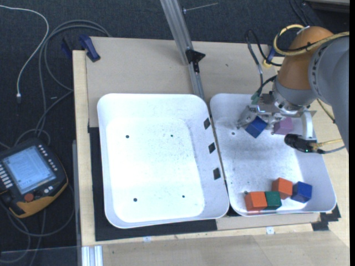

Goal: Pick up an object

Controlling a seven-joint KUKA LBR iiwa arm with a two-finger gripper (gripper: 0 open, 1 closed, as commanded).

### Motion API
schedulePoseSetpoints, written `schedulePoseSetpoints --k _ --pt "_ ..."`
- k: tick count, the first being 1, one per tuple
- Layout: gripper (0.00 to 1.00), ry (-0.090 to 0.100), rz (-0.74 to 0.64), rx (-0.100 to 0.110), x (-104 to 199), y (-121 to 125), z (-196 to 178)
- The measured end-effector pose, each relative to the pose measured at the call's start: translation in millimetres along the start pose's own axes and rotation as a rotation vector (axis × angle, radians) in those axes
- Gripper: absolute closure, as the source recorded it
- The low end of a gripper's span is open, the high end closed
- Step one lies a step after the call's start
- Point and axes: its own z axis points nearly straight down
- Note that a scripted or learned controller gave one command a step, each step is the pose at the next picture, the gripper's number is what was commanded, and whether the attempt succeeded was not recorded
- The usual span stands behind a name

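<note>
Currently jaws (260,122) closed on blue cube (255,128), lifted over R bin (327,173) nr desk's far-right corner.

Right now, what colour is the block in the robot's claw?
Blue. The block sits between the claw's fingers, seen in the camera view.

The arm (324,54) runs off the right edge, its base unseen. The wrist hides part of the right bin (238,165) and most of a pale purple object (286,125). The green block (273,199) is partly masked by its orange neighbour (256,200).
</note>
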Motion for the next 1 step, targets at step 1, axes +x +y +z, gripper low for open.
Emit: schedulePoseSetpoints --k 1 --pt "1.0 -0.001 -0.003 -0.012 2.4 4.1 -16.6"
